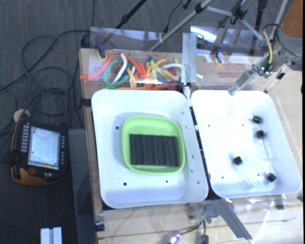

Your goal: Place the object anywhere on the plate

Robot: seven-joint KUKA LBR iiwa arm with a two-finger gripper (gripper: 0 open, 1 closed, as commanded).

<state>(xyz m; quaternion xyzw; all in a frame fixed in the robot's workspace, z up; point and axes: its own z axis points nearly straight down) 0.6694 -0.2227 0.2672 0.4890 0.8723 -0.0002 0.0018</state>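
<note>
1. Camera view: the gripper [233,90] hangs over the right bin's [218,182] back edge; whether it grips anything, I cannot tell.
2. A dark ridged object [154,150] lies on the green plate [126,136] in the left bin [104,177].

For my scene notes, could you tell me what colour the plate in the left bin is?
Light green plate, with a dark ridged slab on it, seen from the overhead camera view.
</note>
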